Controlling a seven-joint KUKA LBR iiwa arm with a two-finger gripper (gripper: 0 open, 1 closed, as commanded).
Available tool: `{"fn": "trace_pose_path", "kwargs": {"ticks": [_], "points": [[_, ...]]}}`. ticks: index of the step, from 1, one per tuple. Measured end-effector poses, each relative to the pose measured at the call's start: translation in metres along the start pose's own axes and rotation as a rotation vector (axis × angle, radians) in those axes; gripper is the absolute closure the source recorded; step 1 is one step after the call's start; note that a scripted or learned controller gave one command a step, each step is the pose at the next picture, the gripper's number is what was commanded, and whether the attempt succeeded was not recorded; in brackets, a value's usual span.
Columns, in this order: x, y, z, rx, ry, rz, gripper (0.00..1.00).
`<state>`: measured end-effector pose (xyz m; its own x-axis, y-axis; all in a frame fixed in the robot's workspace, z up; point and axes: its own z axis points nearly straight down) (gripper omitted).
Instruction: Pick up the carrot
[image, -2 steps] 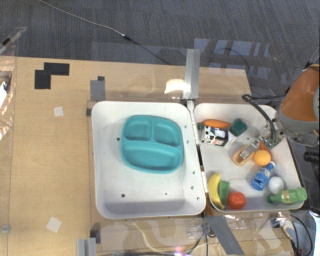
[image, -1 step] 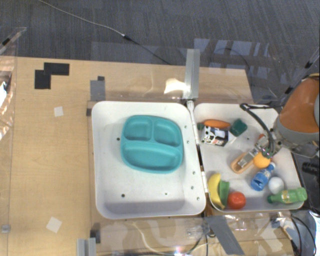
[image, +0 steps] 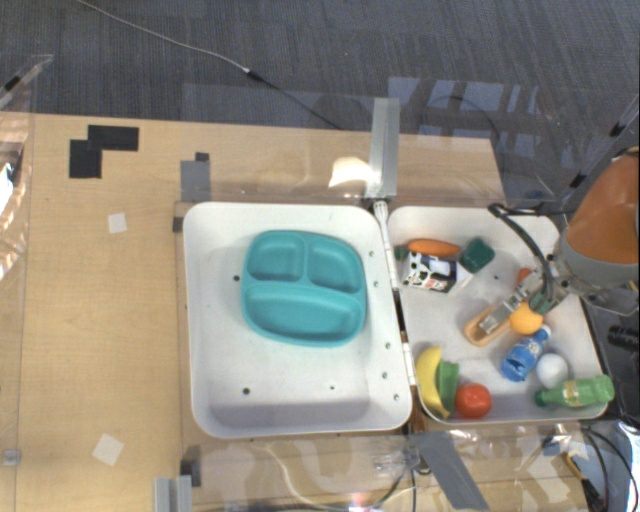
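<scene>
Front of right bin (image: 590, 330): banana (image: 429, 378), tomato (image: 473, 400), green bottle (image: 574, 392), white ball (image: 551, 370).
Middle: blue bottle (image: 524, 355), orange ball (image: 526, 321) touching wooden piece (image: 488, 324).
Gripper (image: 540, 290): beside orange ball; jaws' state cannot be told.
Back: carrot (image: 434, 247), lying near the bin's rear-left corner, above black-and-white box (image: 430, 271); green block (image: 477, 254) just beside.
Left bin (image: 210, 330): teal tray (image: 302, 287).

The carrot (image: 434, 246) is orange with a dark green tip. The tray (image: 303, 287) is teal, in a white bin (image: 215, 330). The neighbouring bin (image: 440, 325) is white too. A black-and-white patterned pack (image: 430, 272) lies beside a dark green block (image: 477, 254). The banana (image: 428, 378) is yellow, the tomato (image: 473, 400) red, the bottle (image: 523, 357) blue, the ball (image: 551, 369) probably white. The surface (image: 90, 330) is pale wood with black patches (image: 100, 148).
</scene>
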<state>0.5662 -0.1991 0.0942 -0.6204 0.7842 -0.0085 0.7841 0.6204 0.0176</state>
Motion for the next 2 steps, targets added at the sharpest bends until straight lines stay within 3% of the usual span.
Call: {"fn": "trace_pose_path", "kwargs": {"ticks": [1, 2], "points": [[-0.045, 0.047, 0.002, 0.009, 0.001, -0.172, 0.0], [0.008, 0.029, 0.0, 0.003, -0.009, -0.048, 0.0]]}}
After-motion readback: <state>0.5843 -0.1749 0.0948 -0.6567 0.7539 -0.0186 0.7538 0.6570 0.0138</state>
